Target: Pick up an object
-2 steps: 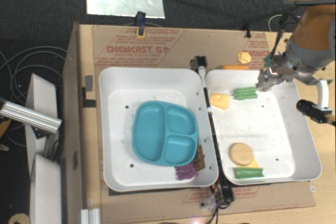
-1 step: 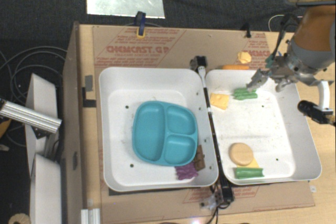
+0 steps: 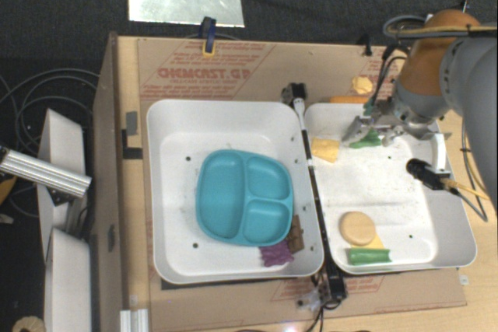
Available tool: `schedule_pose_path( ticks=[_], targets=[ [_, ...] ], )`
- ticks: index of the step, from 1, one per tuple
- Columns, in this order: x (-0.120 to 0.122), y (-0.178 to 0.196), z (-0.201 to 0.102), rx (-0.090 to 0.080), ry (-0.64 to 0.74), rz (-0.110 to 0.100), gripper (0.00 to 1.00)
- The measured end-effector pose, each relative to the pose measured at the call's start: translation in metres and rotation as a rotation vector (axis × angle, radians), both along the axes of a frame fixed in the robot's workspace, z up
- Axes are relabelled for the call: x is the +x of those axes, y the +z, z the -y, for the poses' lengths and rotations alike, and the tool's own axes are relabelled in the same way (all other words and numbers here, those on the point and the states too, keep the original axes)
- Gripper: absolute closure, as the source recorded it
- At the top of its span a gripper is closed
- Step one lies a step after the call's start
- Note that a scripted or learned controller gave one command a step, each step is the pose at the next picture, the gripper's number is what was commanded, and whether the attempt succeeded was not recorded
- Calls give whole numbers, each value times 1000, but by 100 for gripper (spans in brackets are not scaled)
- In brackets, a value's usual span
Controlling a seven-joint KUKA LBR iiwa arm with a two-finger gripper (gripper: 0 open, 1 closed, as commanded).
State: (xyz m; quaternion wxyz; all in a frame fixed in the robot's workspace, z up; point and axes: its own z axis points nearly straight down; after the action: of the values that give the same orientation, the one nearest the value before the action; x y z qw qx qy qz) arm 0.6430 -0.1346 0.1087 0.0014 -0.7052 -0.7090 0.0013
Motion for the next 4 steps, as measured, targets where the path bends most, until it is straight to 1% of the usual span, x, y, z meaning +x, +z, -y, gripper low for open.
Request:
schedule_pose_path(
  ticks=[1,2,3,4],
  targets=[
    [27,-24,32,-2,-4,8,0],
    [27,-12,31,-3,0,11,100],
    [22,46,45,-3,-4,13,100],
    [21,42,44,-1,-2,7,0]
  ],
)
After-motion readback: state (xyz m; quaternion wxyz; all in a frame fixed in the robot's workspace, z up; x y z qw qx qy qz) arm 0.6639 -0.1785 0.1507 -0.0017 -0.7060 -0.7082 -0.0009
